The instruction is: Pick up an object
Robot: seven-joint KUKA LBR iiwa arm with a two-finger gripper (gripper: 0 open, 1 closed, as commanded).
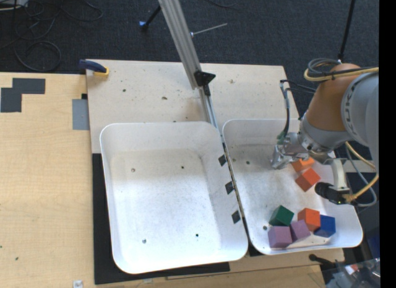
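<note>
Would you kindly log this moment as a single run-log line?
gripper: low in right bin, grasp unclear | orange block: beside it | green block, purple blocks, blue block: clustered at near corner

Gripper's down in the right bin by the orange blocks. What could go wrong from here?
1. The gripper sits beside the orange block, not over it, so closing may push it instead of catching it.
2. A second orange piece lies against the first; a grab might nudge both.
3. The arm is low near the right bin's far wall, so a wide swing might hit it.
</note>
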